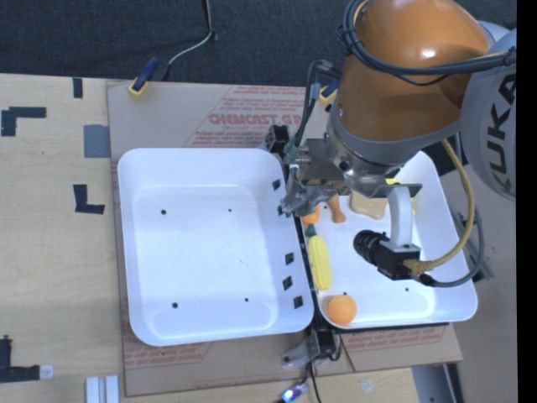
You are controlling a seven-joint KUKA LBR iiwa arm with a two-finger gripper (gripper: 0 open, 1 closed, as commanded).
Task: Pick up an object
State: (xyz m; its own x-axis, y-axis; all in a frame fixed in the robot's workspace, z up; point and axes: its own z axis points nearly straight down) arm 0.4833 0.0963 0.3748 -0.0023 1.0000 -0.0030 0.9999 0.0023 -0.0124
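From the fixed camera above the table: two shallow white bins side by side, left bin bare, right bin carrying the toys. Grey arm with its orange band reaching in from the right, wrist low over the right bin's near-left corner, claw at the seam between the bins, just above a small carrot-like orange piece. Cannot tell the claw's opening: dark hardware hides the tips, and nothing visibly between them. Yellow corn cob lying lengthwise just beside the dividing wall, below the claw; orange ball near the front edge, apart from the cob; a tan bread-like piece and a small orange-brown piece partly under the wrist. To do the pick well, probably best to centre over one piece rather than between two, to straddle the cob across its narrow width if chosen, and to keep off the bin wall. Likely risks: clipping the wall, nudging the cob, rolling the ball.
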